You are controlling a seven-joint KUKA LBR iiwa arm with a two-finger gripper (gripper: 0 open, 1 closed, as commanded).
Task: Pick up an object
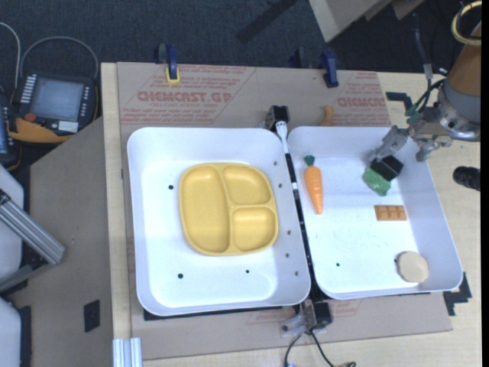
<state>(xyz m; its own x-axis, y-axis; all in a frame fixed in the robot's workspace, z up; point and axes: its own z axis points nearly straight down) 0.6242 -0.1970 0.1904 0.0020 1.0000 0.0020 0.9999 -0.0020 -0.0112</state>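
Observation:
The right bin (359,270) holds several small objects. A toy carrot (313,189) with a green top lies near the bin's left wall. A small green object (374,180) sits toward the upper right. Just below it is a flat orange-brown waffle piece (390,213), and a round beige cookie (412,267) rests in the near right corner. My gripper (387,165) reaches in from the right and its dark tip hangs right over the upper edge of the green object. Whether it touches the object is unclear.
A yellow divided plate (228,207) lies in the middle of the left bin (153,258). A raised rim between the two bins runs down the centre. Blue clamps (171,58) hold the cardboard base at the back. A teach pendant (55,98) sits off the bench at left.

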